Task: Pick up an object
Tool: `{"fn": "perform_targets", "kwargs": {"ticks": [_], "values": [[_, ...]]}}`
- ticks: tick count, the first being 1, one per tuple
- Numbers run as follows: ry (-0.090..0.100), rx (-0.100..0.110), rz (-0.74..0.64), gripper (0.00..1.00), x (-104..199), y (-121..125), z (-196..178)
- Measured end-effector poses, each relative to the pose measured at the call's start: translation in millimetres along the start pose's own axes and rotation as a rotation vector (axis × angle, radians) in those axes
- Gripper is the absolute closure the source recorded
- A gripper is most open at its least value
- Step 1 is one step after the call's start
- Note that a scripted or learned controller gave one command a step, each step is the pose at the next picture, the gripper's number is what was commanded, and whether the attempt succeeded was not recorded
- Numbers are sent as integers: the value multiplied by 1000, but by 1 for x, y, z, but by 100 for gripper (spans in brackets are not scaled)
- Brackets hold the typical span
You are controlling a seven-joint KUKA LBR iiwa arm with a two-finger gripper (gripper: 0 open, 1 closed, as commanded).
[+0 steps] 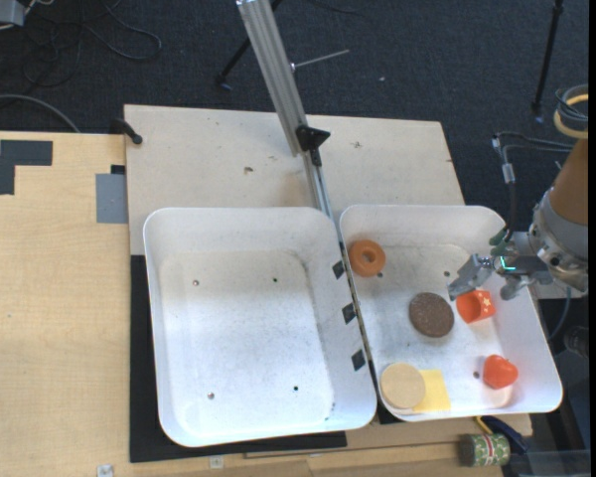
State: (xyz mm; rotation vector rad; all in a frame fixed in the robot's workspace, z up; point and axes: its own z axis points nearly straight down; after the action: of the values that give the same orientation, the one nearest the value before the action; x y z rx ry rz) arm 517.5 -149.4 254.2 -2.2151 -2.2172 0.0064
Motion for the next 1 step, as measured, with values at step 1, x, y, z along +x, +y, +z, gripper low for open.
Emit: {"fn": "perform_targets", "kwargs": {"ticks": [1], "values": [[-1, -5, 3, 0, -1, 0, -2]]}}
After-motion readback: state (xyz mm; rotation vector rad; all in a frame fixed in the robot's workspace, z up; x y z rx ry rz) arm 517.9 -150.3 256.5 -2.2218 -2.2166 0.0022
